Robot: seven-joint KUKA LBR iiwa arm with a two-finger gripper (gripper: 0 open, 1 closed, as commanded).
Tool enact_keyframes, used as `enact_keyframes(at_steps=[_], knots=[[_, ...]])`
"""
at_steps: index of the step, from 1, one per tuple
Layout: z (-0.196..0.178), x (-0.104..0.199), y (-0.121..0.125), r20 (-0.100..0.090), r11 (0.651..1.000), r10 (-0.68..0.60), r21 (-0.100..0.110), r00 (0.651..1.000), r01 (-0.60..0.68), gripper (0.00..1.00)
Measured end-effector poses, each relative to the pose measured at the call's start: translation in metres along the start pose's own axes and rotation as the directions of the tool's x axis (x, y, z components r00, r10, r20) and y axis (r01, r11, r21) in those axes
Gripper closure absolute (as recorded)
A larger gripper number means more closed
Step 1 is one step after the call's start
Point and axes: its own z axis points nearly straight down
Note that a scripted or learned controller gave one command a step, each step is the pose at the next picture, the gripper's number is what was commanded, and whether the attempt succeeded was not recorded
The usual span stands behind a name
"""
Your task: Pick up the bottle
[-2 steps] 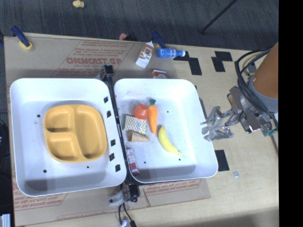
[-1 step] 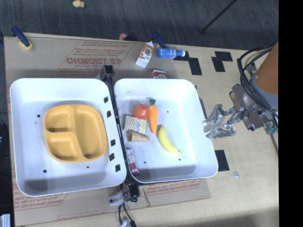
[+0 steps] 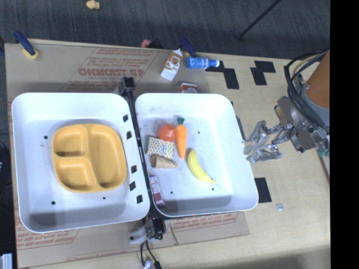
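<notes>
The bottle [image 3: 197, 63] is small and blue with a white end. It lies on its side on the bench behind the right bin [image 3: 223, 108], outside both bins. My gripper [image 3: 258, 144] hovers over the bench just past that bin's right rim, well to the front right of the bottle. It is open, and nothing is between its fingers.
The right bin holds a tomato [image 3: 166, 131], a carrot [image 3: 180, 140], a banana [image 3: 198, 166], a cracker packet [image 3: 160, 148] and a wedge of bread [image 3: 164, 161]. A yellow divided plate [image 3: 90, 156] lies in the left bin. A small carton [image 3: 171, 65] lies beside the bottle.
</notes>
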Motion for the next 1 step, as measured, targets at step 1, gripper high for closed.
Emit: enact_keyframes(at_steps=[1], knots=[[0.0272,-0.01,-0.0022,-0.008,0.906,0.424,-0.003,0.906,-0.424,1.0]])
